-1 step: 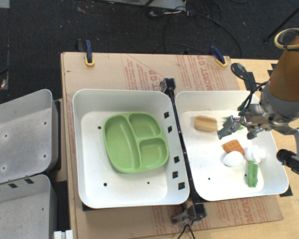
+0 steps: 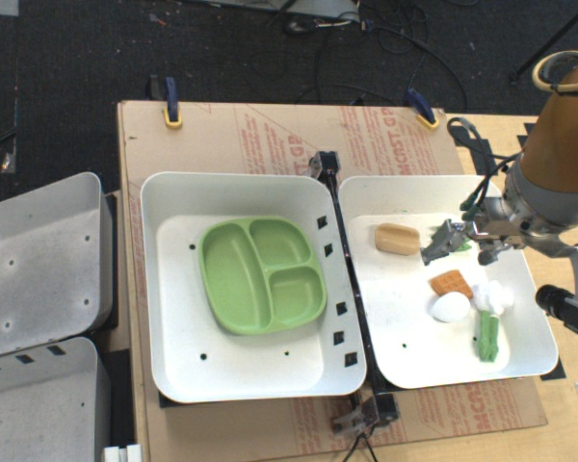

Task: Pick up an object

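Observation:
In the right bin lie a tan bread-like block, an orange wedge, a white egg-shaped piece, a small white lump and a green stick-like piece. My gripper hangs over the upper middle of this bin, just right of the tan block and above the orange wedge. It stands open, one dark finger pointing toward the tan block. Nothing sits between the fingers.
The left bin holds a green divided plate. A black divider runs between the two bins. Grey trays lie off the bench to the left. The arm's orange band rises at the right edge.

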Available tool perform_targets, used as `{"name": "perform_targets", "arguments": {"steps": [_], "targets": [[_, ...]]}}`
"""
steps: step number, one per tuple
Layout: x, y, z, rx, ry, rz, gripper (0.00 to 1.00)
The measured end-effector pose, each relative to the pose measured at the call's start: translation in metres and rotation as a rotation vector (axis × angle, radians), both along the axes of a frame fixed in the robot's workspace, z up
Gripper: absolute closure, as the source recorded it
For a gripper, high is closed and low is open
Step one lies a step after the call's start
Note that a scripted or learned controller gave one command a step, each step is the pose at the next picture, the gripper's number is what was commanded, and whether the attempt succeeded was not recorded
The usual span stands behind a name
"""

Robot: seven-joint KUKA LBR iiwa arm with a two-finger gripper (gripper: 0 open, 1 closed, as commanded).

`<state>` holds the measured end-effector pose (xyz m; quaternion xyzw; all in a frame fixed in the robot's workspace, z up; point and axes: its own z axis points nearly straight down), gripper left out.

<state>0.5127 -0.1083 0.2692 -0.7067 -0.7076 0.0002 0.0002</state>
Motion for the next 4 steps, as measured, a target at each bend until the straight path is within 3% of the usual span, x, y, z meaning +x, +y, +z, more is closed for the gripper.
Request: {"name": "perform_targets", "arguments": {"steps": [3,4], "targets": [[0.005,-0.013,-0.144,0.001,0.005,-0.003,0.00],[0.006,-0.012,-0.131,0.000,0.000,-0.004,1.00]]}}
